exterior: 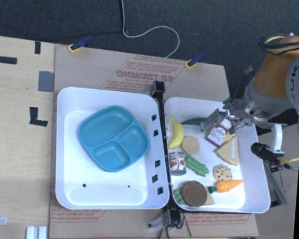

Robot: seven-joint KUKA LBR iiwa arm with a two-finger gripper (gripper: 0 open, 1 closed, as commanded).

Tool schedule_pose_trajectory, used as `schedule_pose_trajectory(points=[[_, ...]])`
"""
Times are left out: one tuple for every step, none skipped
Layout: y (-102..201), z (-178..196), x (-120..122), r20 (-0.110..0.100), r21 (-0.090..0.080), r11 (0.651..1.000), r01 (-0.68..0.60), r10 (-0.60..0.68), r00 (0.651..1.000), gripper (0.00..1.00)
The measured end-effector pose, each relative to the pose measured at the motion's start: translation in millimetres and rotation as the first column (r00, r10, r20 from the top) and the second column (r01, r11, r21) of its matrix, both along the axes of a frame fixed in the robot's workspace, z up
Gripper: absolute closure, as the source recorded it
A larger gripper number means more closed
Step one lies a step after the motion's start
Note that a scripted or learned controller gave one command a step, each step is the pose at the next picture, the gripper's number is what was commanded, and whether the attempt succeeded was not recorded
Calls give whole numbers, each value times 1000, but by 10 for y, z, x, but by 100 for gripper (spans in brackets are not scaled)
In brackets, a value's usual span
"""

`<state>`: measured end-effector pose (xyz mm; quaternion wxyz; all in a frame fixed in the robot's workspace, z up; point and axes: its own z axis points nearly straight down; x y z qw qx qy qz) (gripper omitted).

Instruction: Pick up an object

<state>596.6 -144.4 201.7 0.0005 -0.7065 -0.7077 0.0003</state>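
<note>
Blue plate (114, 138) with three parts lies in the left bin (63, 150). Toy foods fill the right bin (254, 196). The gripper (218, 119) hangs over the far edge of the right bin, right above a red ketchup packet (218, 134); I cannot tell how it is set. A yellow banana (176, 134) lies by the left wall. A cheese wedge (229, 150) sits beside the packet. A cookie (221, 172), an orange carrot (228, 185) and a burger (194, 193) lie near the front edge
</note>
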Motion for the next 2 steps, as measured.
schedule_pose_trajectory(points=[[-409, -1160, 210, 5, -6, 1000, 2, -2, 1000, 0], [-391, -968, 239, 12, -6, 1000, -1, 1, 1000, 100]])
